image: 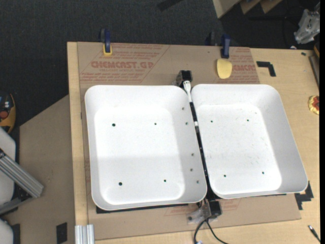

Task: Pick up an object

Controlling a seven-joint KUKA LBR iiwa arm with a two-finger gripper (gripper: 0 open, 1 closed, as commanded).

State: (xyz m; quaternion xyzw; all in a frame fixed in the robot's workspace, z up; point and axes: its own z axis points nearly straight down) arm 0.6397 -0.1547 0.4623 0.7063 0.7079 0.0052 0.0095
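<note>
We open on the broad brown fibreboard base sheet (pixel 152 60) with red lettering, and it carries everything. On it sit the two shallow white plastic bins: the left bin (pixel 91 136) and the right bin (pixel 284 136), side by side, their bare floors marked with small dark dots. A thin black strip (pixel 195 131) runs between their rims.

Two blue clamps (pixel 106 36) pin the sheet's far edge.

The only loose candidate I can spot is a small pale-yellow rounded piece (pixel 224 68). It lies on the sheet just past the right bin's far rim, below the right-hand clamp.

I cannot tell the gripper's state here. Since the arm enters from the right, I'd judge the piece is up and left of its approach.
</note>
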